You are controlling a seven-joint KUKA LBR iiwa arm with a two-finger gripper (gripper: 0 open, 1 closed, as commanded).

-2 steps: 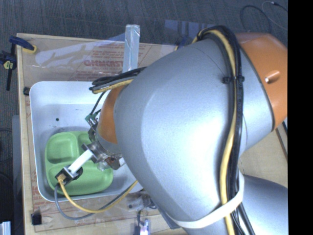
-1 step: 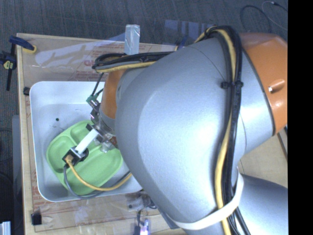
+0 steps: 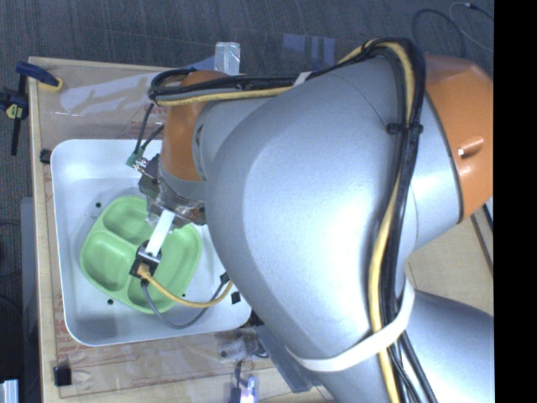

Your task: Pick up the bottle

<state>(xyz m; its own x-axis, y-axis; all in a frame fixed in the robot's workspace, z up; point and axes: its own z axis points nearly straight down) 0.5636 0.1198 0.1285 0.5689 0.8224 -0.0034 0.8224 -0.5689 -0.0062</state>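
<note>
1. Sprawling across most of the view, the grey arm (image 3: 319, 208) comes from the right of the white bin (image 3: 71, 183) and bends down over it. Its bulk covers the bin's right side and everything on the counter beyond it. A bundle of black and yellow cables (image 3: 394, 141) runs along its upper surface.
2. The wooden counter (image 3: 42, 267) shows as a pale strip along the bin's left and near edges. Another patch of it lies to the far right of the bin, under the arm.
3. The white bin sits on the counter with its left wall, far-left corner and near-left corner in plain sight.
4. The orange band (image 3: 461, 133) wraps the arm well to the right of the bin, at the picture's edge.
5. A green divided dish (image 3: 109, 254) lies flat on the floor of the bin, in its left half and toward its near wall. It has rounded compartments.
6. The gripper (image 3: 168, 198) hangs inside the bin, just above the dish's far-right rim, below an orange wrist section (image 3: 180, 145). Whether the gripper is wide, narrow or holding anything cannot be told from this angle.
7. A blue clamp (image 3: 38, 74) grips the counter's corner just beyond the bin's far-left corner.
8. A few small dark specks (image 3: 99, 204) dot the bin floor close to the dish.
</note>
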